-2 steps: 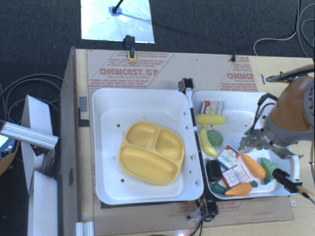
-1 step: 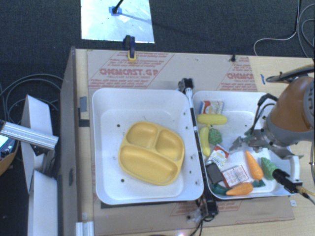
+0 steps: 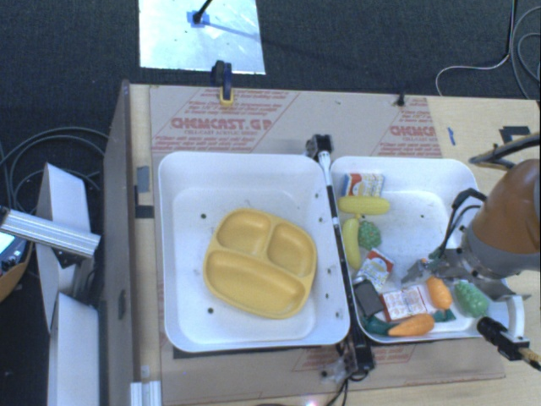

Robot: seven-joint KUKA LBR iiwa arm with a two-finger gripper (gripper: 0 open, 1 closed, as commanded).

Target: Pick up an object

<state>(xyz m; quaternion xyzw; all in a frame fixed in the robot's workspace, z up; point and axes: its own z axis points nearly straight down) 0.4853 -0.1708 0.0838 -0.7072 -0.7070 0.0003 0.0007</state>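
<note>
The right bin [image 3: 427, 167] holds several toy foods. A corn cob [image 3: 363, 205] lies below a small red and white box [image 3: 363, 183]. A yellow banana [image 3: 350, 244] and a green broccoli [image 3: 369, 234] sit by the bin's left wall. A small carton [image 3: 377, 269], a black block [image 3: 367, 298] and a flat packet [image 3: 404, 300] lie lower down. An orange carrot [image 3: 412, 325] rests at the front rim. My gripper [image 3: 429, 269] reaches in from the right, low over a small orange piece [image 3: 438, 293] and beside a green pickle [image 3: 470, 299].
In the left bin [image 3: 188, 227] lies a yellow divided plate [image 3: 260, 262]. A divider rail [image 3: 334, 227] separates the two bins. The arm's orange band [image 3: 511, 214] hangs over the right bin's right edge. A clamp [image 3: 222, 81] stands at the bench's back edge.
</note>
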